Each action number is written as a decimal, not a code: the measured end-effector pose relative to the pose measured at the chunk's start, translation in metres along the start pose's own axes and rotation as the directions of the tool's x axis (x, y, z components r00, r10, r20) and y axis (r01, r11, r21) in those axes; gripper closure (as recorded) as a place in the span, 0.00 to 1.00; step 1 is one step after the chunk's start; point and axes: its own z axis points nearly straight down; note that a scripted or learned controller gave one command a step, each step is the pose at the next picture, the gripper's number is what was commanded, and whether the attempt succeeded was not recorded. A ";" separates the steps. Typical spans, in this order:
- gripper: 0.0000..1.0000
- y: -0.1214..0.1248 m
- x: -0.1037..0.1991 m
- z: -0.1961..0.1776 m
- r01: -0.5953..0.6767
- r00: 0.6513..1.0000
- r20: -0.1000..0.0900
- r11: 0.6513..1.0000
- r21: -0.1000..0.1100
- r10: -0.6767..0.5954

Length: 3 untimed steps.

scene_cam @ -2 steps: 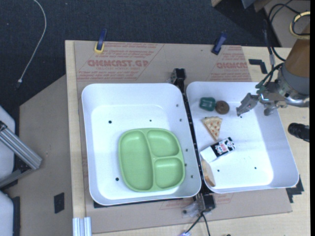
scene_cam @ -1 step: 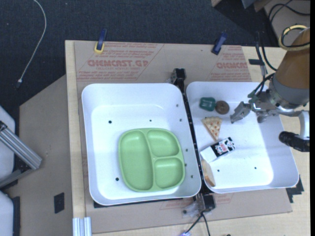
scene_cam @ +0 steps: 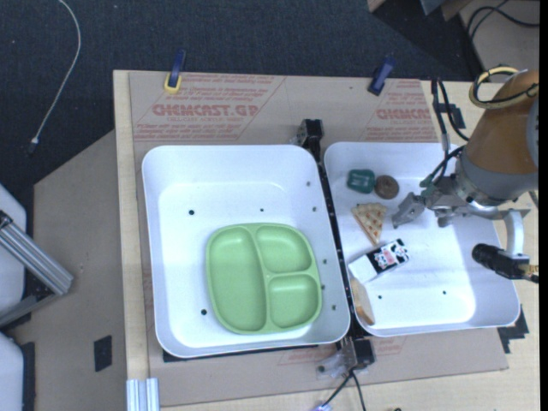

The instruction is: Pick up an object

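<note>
bins: two; green tray (scene_cam: 261, 276) one (left bin); right: five objects.

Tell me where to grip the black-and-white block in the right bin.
Grip the black-and-white block across its narrow width, likely from straight above. It lies flat and skewed, apart from the waffle piece, so both long sides look free. The gripper would need turning to match.

A robotics lab. The desk (scene_cam: 128, 229) is a brown board printed with a maker's name, held by blue clamps (scene_cam: 175, 72) over dark carpet (scene_cam: 214, 15). Loose cables (scene_cam: 60, 67) trail across the floor, an aluminium extrusion (scene_cam: 30, 251) stands at left, and a grey-and-orange robot arm (scene_cam: 501, 144) reaches in.
</note>
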 end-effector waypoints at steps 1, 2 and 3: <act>0.00 -0.001 0.001 0.047 0.000 1.000 0.000 1.000 0.000 0.000; 1.00 0.001 0.000 0.034 0.000 1.000 0.002 1.000 -0.007 0.000; 1.00 0.000 -0.007 -0.028 0.000 1.000 0.004 1.000 -0.011 0.000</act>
